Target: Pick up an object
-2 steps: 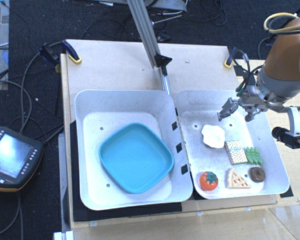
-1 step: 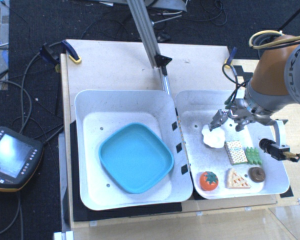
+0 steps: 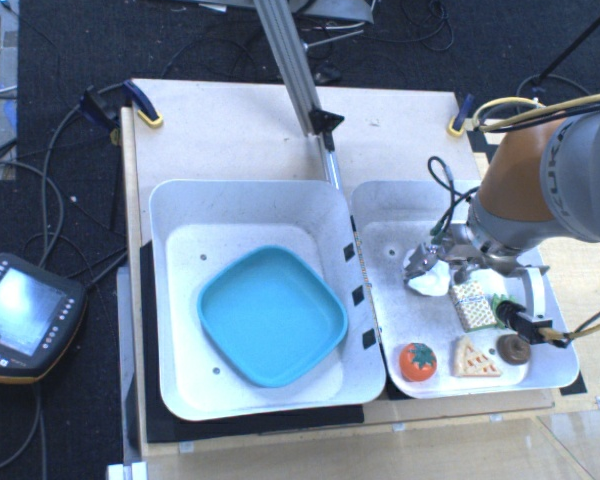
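the pincer (image 3: 428, 266) is reaching low into the right bin (image 3: 380, 218) over a white object (image 3: 430, 284); whether it is gripping, i cannot tell. next it needs a firm close, then lifting.

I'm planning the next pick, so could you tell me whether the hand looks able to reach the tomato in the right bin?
Probably yes: the tomato lies uncovered, apart from the hand.

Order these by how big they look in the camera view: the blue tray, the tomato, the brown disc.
1. blue tray
2. tomato
3. brown disc, a bit smaller than the tomato
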Controlling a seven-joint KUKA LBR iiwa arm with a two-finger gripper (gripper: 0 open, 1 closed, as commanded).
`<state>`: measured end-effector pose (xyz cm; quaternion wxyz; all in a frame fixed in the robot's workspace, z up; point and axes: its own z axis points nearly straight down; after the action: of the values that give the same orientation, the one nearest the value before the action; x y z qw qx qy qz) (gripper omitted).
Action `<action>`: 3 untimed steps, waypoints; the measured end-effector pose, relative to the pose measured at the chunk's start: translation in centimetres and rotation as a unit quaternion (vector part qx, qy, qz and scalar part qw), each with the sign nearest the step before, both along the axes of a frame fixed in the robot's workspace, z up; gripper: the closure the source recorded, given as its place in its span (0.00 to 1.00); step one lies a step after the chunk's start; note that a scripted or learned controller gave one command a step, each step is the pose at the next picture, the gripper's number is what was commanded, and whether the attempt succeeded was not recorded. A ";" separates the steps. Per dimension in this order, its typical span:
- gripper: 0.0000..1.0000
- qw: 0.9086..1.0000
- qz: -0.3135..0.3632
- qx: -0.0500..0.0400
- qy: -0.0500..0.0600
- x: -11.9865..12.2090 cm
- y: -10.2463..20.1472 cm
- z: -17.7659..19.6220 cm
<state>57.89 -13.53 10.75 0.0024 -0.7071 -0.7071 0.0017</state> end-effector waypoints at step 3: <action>1.00 1.000 0.000 -0.001 -0.005 1.3 0.0 10.1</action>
<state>59.19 -13.50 20.86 -0.0016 -0.7069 -0.7073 -0.0012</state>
